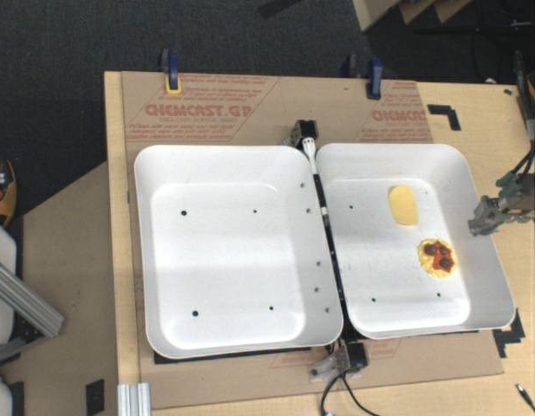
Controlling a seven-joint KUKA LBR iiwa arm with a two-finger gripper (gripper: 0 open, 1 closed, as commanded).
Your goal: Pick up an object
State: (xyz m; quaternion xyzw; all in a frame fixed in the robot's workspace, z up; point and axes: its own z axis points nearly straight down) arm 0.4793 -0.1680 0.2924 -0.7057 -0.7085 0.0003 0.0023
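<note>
Gripper [492,215] sits at right rim of right bin [371,159], over the bench edge; finger state cannot be told, too small and blurred. Yellow piece [404,204] lies left of gripper, apart from it. Round red-topped piece [437,257] lies nearer, just beside the yellow one. Left bin [154,232] alongside.

I see two bins side by side on the bench [250,102]. In the right bin [371,306] two objects lie near its right wall: one [404,205] farther back, the other [438,257] just in front of it.
</note>
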